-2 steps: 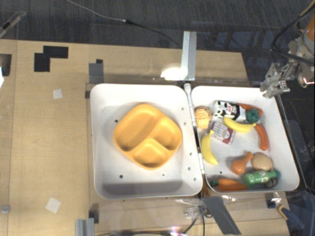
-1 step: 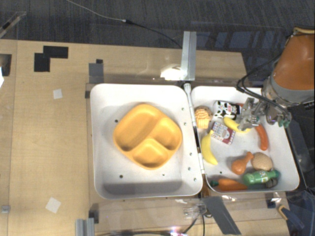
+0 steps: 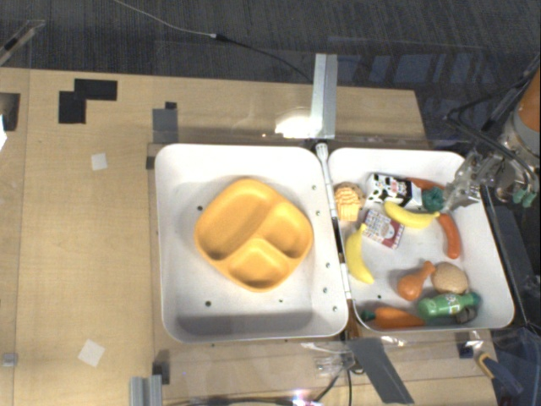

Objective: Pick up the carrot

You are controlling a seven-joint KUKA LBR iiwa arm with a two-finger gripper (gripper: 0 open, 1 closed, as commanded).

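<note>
Seemingly, the approach is underway: the gripper (image 3: 470, 184), finger state untellable, must be lowered over the carrot (image 3: 397, 317).

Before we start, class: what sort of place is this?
Probably a robotics lab test bench: two white bins set into a wooden bench, toy food such as a carrot, and a robot arm's claw reaching in.

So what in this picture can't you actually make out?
- Gripper, camera view: too small and blurred against the bin rim to tell its state.
- Carrot: its green end is tucked into the right bin's corner.
- Green bottle: label too small to read.
- Arm: cut off by the right edge.
</note>
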